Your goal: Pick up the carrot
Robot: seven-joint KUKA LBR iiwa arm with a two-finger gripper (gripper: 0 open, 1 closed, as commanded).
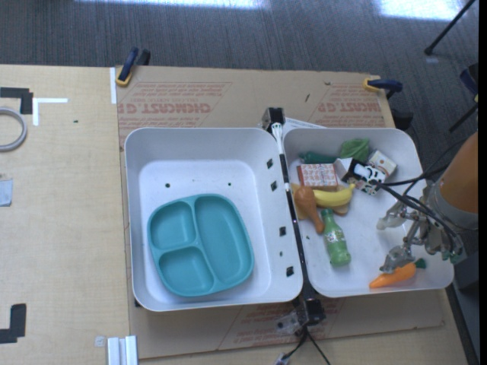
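The carrot (393, 275) lies at the near edge of the right bin (358, 284), directly beneath the end effector (402, 258), whose fingers stand apart around its leafy end. Left of it lies a green bottle (335, 239); farther off, a banana (335, 197).

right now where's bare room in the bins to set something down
The left bin has bare floor above the teal divided plate. The right bin has a patch between the green bottle and the end effector. It is crowded at the top-left: banana, box.
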